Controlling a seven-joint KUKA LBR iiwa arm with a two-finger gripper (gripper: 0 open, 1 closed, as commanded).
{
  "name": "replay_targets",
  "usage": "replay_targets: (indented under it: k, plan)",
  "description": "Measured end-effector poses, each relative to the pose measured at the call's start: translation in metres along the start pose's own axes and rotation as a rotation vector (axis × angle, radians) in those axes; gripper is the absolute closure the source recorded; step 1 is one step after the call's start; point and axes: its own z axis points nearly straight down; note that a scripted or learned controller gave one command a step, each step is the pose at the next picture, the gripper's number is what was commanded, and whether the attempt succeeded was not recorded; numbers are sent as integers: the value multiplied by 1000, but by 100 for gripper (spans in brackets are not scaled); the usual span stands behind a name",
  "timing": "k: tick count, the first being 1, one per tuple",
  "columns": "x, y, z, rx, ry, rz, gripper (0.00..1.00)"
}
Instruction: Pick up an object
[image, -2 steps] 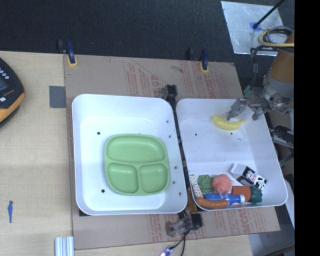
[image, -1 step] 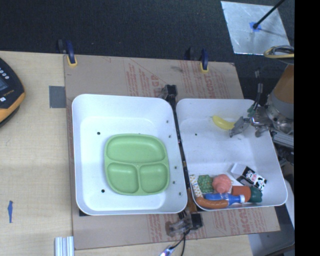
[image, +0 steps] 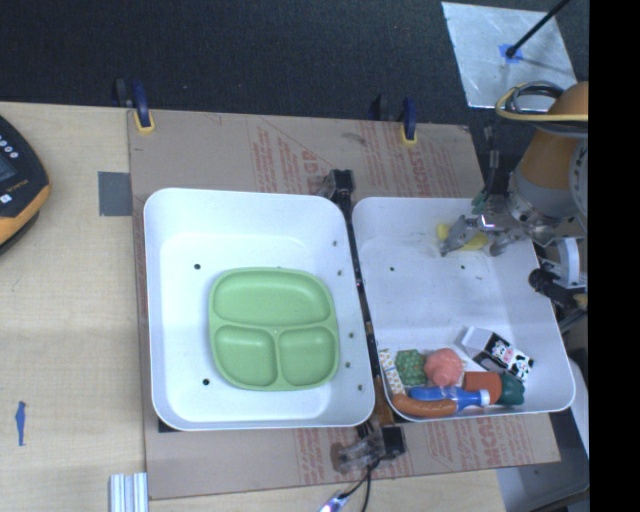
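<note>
Toys (image: 455, 380) heaped in right bin (image: 420, 300) corner; gripper (image: 470, 236) by yellow bit (image: 446, 232).

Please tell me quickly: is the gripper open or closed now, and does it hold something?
Gripper: over the right bin, at a small yellow object; open or closed cannot be told.

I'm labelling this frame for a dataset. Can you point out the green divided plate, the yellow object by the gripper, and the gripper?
Green three-compartment plastic plate (image: 272, 296), camera view, top compartment.
Small yellow object (image: 443, 232), camera view, its middle.
Two-finger gripper (image: 468, 240), camera view, between fingertips.
</note>
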Motion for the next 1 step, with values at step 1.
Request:
replay_targets:
  k: [1]
  plan:
    - [41,2,-116,-7,-1,-1,0]
